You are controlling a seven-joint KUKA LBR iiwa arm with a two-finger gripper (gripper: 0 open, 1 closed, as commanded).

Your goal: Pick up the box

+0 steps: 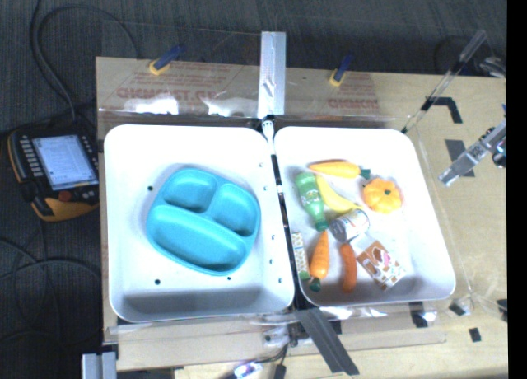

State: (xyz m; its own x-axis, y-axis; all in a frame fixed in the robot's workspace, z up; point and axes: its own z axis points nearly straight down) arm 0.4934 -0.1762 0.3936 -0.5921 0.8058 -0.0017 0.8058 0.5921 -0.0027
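Note:
The box is a small brown and white carton lying tilted in the near right corner of the right bin. It rests against an orange carrot on its left. My gripper pokes in at the far right of the view, outside the right bin's rim. It is up and to the right of the box, well apart from it and with nothing near its tip.
The right bin also holds a second carrot, a can, a green bottle, a banana, a yellow-orange fruit and a small orange pumpkin. A blue divided plate lies in the left bin.

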